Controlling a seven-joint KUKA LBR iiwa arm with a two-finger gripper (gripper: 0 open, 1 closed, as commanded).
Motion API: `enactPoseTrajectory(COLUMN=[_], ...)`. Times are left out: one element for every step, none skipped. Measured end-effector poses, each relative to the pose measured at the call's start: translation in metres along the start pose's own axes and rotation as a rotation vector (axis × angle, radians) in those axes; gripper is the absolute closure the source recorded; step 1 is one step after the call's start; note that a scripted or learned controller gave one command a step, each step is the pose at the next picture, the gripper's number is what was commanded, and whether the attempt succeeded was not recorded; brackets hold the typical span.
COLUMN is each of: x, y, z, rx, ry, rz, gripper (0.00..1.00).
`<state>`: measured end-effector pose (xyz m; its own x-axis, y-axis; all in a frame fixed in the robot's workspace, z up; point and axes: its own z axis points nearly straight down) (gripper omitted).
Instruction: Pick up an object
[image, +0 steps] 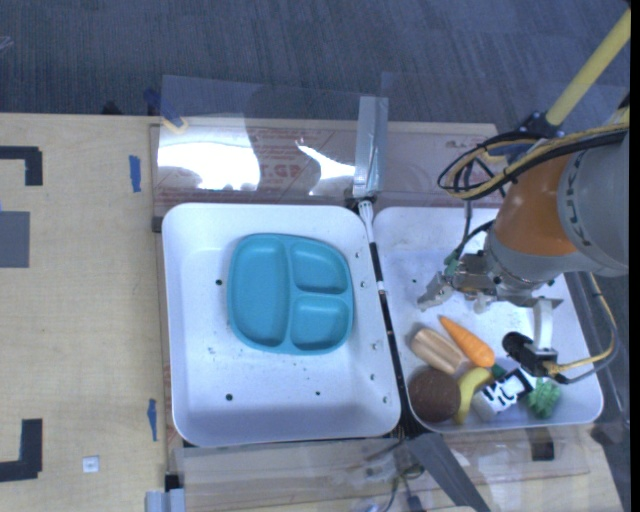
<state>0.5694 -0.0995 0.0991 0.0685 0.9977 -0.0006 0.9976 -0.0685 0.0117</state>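
hand (452, 283) low in right bin (400, 250), just above carrot (468, 342)

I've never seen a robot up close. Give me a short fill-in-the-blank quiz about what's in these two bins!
1. The blue divided plastic plate lies in the ____ white bin.
2. That plate has ____ compartments.
3. The orange toy carrot lies in the ____ white bin, beside the tan bread roll.
4. The band above the grey arm's wrist is ____.

Missing words: left; three; right; orange
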Motion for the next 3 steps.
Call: enactPoseTrajectory(x=[-0.001,-0.002,0.053], y=[-0.053,-0.050,-0.013], z=[0.010,-0.002,-0.089], rx=[0.003,-0.005,0.004], ry=[0.002,0.000,0.003], rz=[-0.212,-0.209,-0.095], gripper=[0.00,1.00,1.00])
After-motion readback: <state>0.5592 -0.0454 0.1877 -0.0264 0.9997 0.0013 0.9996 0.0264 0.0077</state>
